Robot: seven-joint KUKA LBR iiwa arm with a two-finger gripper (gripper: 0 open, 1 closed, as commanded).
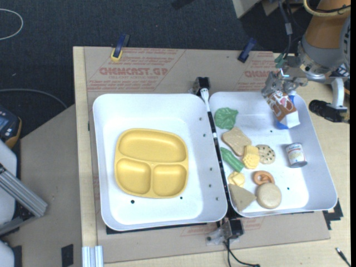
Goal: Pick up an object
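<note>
At upper right of the frame the gripper [280, 89] sits against a small carton [285, 109], brown, white and blue; I cannot tell its grip, yet the carton looks light, stiff and best pinched across its flat sides.

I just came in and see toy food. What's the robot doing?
The robot arm's gripper is over the right bin, right at a small milk carton in its far corner. I can't tell if it has hold of it. Other toy food lies in that bin, and a yellow divided plate sits in the left bin.
</note>
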